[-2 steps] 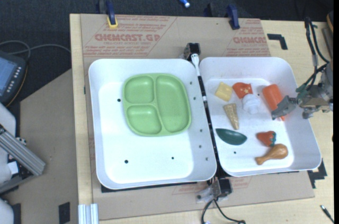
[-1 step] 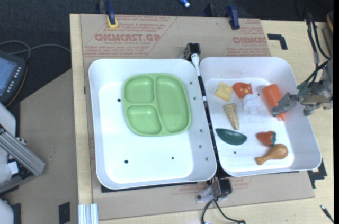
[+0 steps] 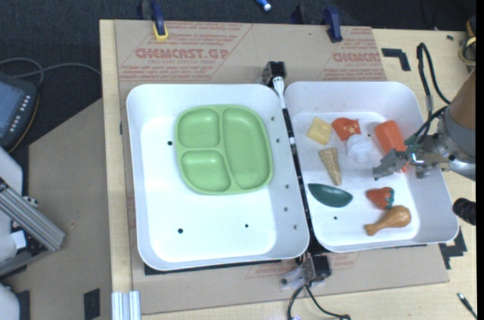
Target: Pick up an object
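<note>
You see the gripper [image 3: 393,163] low near the right bin's [image 3: 355,239] right edge, fingers spread and holding nothing, since the orange block [image 3: 388,135] just beside them lies closest and suits a grasp.

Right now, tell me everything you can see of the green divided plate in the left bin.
The green divided plate is pale green, plastic-looking, a rounded square with three compartments: two small ones on its left, one long one on its right. It lies flat, slightly rotated, in the upper middle of the left bin, touching only the bin floor.
</note>
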Robot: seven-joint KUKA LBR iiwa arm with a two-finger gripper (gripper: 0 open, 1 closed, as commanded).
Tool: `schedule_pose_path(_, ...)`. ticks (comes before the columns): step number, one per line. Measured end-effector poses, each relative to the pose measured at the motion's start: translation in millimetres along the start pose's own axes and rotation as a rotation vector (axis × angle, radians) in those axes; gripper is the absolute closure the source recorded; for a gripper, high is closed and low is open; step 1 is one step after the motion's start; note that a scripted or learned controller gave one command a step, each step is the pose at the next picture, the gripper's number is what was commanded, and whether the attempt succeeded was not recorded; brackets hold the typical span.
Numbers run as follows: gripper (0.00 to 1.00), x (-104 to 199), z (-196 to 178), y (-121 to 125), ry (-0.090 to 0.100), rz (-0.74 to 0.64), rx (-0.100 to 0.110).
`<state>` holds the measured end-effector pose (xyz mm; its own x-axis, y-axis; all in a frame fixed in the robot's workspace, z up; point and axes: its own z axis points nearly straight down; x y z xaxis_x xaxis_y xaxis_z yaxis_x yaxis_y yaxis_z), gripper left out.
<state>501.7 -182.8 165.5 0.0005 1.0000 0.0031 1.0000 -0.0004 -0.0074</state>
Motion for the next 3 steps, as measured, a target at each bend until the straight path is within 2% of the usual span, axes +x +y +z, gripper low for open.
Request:
schedule_pose_path(2, 0.00, -6, 83, 2, 0.000, 0.000, -0.002)
schedule_pose_path(3, 1.00, -6, 70, 3, -0.003, 0.001, -0.008)
